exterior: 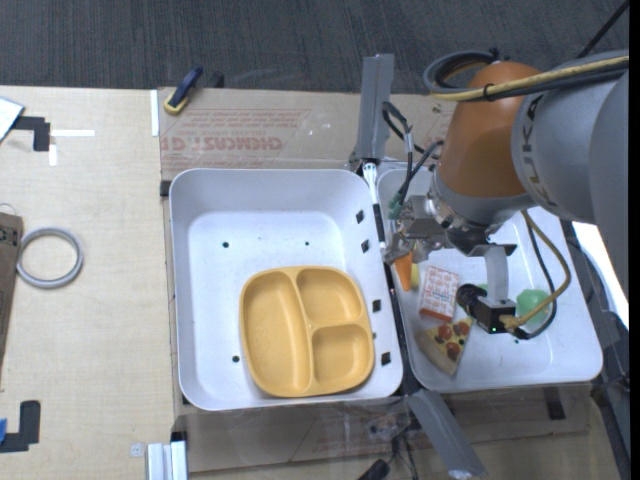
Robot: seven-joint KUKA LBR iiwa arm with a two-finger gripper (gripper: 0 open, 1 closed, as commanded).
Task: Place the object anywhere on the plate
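On the wooden bench, two white bins, a yellow plate.

A: What can we read here?

B: We see red print on the cardboard sheet behind the bins, upside down and mirrored from our side. It looks like 1 long word in capitals, but we cannot make it out for certain.

A: And the small white packet in the right bin?

B: We see red marks on it, too small for us to read.
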